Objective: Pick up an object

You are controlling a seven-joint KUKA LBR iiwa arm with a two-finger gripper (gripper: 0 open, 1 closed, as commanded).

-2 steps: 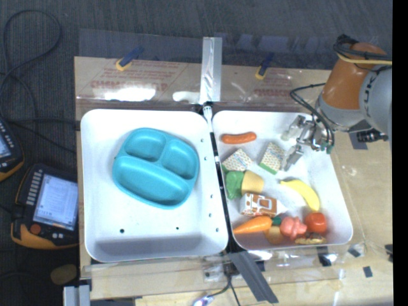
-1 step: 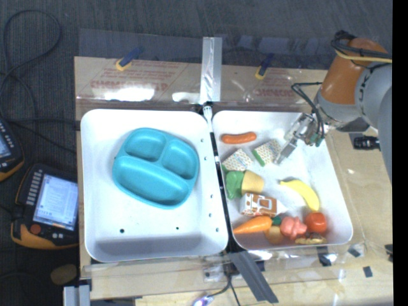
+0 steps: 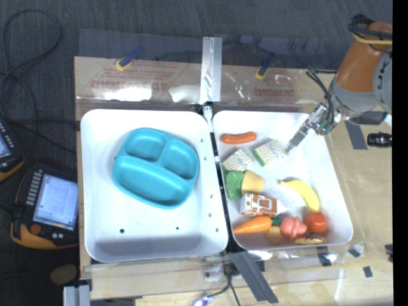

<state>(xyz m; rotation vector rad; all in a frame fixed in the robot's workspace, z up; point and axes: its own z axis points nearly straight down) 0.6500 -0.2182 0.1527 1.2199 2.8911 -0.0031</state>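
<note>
The right bin holds several toy foods: an orange sausage, two patterned blocks, a green and yellow piece, a banana, a small printed box, a carrot, a pink piece and a red tomato. My gripper reaches in from the upper right, slanting down-left. Its tip sits just right of the green-edged patterned block, near the bin's back.
The left bin carries a blue divided plate. A metal divider stands behind the seam between the bins. A tablet and pendant lie on the floor at the left. The arm's orange band is at the upper right.
</note>
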